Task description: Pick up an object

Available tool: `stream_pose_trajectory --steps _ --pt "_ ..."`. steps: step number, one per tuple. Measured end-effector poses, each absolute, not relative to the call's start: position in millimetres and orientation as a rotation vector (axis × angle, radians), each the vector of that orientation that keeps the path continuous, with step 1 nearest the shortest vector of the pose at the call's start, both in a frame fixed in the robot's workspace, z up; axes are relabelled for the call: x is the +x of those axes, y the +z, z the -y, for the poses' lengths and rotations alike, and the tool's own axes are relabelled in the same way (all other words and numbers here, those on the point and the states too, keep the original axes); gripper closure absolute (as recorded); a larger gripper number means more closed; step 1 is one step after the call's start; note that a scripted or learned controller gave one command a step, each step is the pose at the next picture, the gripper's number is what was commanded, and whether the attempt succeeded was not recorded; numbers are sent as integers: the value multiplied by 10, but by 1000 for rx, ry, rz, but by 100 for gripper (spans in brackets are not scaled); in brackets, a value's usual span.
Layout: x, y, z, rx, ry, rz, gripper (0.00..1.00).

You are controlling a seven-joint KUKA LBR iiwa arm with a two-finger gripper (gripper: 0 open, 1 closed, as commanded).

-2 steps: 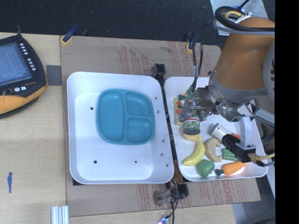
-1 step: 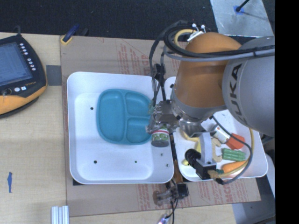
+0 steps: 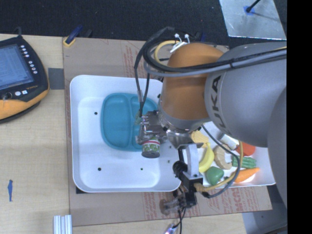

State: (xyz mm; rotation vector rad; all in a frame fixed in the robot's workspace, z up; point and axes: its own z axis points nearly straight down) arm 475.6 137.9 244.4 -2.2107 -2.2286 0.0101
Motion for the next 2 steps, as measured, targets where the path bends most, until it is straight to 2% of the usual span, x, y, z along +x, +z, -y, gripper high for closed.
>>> stream_pose_trajectory --steps 1,2 --pt "4764 2515 -1167 -2214 4 2228 100" --pt "5456 2479 -1172 -2214 6 2225 100"
